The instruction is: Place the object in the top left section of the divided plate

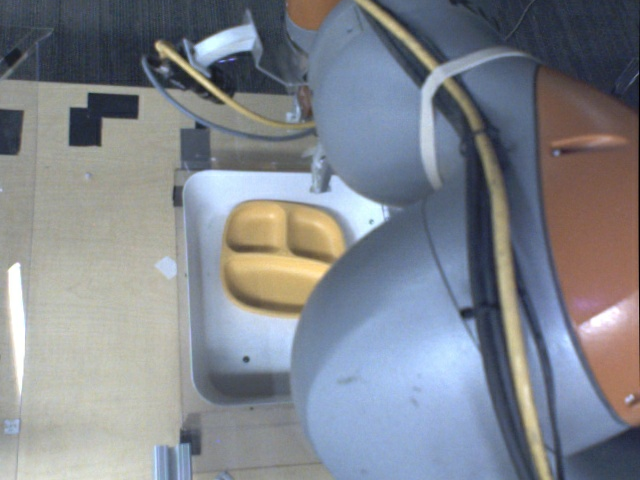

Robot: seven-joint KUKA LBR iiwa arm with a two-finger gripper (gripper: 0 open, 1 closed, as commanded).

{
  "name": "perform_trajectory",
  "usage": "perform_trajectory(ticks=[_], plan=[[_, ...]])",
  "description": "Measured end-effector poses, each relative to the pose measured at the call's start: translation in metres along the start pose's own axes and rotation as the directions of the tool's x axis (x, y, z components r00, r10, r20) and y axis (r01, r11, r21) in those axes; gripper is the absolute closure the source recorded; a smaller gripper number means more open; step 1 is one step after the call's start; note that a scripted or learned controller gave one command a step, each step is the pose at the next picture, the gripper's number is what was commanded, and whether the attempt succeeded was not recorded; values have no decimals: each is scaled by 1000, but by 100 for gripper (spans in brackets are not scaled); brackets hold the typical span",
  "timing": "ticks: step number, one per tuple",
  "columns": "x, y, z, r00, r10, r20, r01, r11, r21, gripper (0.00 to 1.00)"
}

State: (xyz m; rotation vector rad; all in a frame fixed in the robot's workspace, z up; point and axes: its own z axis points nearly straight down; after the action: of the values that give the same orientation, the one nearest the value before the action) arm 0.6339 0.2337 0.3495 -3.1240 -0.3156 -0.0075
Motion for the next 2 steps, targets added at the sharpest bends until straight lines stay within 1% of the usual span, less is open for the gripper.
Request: perform_trajectory(ticks=[1,2], plan=[[1,2,-11,1000,3,-2,-3,1000,1,100],[29,6,66,1000,-2,3,2,1000,-2,100]])
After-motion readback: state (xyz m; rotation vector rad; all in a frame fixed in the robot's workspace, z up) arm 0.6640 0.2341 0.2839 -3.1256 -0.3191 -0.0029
